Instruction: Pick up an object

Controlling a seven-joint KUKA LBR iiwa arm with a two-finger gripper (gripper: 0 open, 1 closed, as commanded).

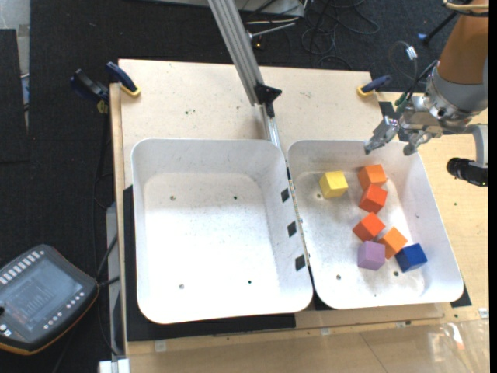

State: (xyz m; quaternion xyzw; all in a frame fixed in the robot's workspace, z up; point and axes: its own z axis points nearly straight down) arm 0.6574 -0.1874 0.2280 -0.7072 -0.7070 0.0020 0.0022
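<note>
Dark floor [62,22], tangled cables [342,14], pale wooden bench [194,99], handheld controller [39,298]

Robotics lab setting: clamped plywood surface [202,99] at frame centre, teach pendant [40,298] lower left, loose cables [342,6] on dark floor along top, aluminium camera mast [237,41] upper centre.

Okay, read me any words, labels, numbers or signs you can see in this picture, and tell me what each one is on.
No text can be read.
The handheld pendant at lower left has a grey screen, too blurred to read.
The black tabs along the rim between the bins are blank.
The blocks, such as the yellow block, bear no markings.
</note>
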